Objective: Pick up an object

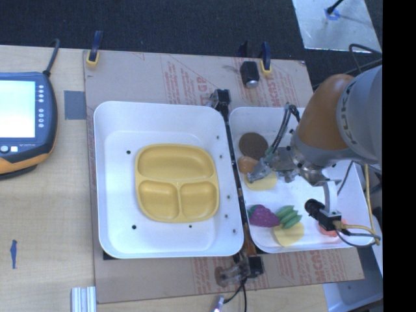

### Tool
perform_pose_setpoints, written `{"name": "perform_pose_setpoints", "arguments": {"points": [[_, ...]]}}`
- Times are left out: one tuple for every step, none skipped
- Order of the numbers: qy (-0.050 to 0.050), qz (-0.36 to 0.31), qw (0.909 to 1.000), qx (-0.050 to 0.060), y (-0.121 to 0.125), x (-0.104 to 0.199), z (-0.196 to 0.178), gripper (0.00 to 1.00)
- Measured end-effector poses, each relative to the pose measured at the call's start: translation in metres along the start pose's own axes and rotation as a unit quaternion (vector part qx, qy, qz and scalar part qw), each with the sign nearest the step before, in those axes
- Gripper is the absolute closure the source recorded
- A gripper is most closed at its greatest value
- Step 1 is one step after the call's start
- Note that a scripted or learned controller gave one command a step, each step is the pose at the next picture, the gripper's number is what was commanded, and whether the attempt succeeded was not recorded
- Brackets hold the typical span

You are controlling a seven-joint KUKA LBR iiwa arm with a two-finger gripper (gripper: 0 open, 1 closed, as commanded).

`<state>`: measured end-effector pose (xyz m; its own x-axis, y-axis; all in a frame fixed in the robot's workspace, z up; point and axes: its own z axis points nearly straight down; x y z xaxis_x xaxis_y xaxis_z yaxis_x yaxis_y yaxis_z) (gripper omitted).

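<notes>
Jaw state: can't tell, wrist hardware covers the gripper (265,168) tip from this angle. Nothing visibly pinched, so I'm not calling a grasp.

Left to right:
- Teach pendant (23,122), grey/orange with a white screen, at the bench's far left edge. Small blue mark on the wood below it.
- Left bin (110,194): white, shallow, holds one yellow three-compartment tray (177,181), roughly centred. Compartments look bare.
- Right bin (354,194): this is where the pickable items sit. Brown round piece (253,143) near the bin's back-left, orange piece (246,164) just below it, pale yellow piece (265,182) right under the tool. Near the front: purple grape-like toy (263,216), green piece (288,214) touching it, another pale yellow piece (288,234) below those.
- Arm (338,119), orange band visible, comes in from the right, tool low over the orange/yellow cluster at the bin's left wall.

Progress, my read: approach done, tool is at pick height or close; target probably the orange or pale yellow piece. Closing, lifting and confirming a hold are all left. Items tight against the wall and each other, so a clean grab looks doubtful.

Surface: bins sit on a cardboard sheet (162,77) clamped to a light wood bench (45,239); blue-handled clamps along the back edge. Dark carpet beyond, with a grey plate at top right.
</notes>
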<state>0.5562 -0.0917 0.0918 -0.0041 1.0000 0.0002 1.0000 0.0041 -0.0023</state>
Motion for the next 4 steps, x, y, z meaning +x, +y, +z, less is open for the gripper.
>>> {"name": "perform_pose_setpoints", "arguments": {"points": [[0.0, 0.001, 1.0, 0.0, 0.063, -0.003, 0.0, 0.0], [0.0, 0.0, 1.0, 0.0, 0.1, -0.002, 0.0, 0.0], [0.0, 0.001, 1.0, -0.001, 0.1, -0.025, -0.001, 0.0], [0.0, 0.0, 1.0, 0.001, 0.1, -0.013, 0.0, 0.0]]}}
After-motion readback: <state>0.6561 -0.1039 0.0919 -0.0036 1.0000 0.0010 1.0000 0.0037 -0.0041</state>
